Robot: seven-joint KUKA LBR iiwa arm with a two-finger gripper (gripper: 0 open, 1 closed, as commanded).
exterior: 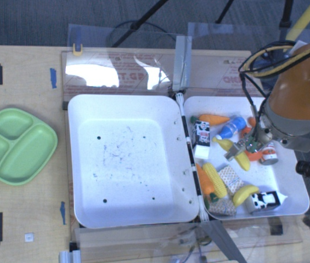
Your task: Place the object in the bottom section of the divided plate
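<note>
The gripper hangs low in the right bin among small toys — whether its fingers are spread or pinched I cannot tell, since the clutter blurs them. Just beside it lie a yellow banana and a blue bottle. The green divided plate sits well apart on the bench, left of the left bin.

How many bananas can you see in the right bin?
2. One banana lies near the front of the right bin, beside the toy cow. The other banana is mid-bin, just under the hand. More may be hidden beneath the arm.
</note>
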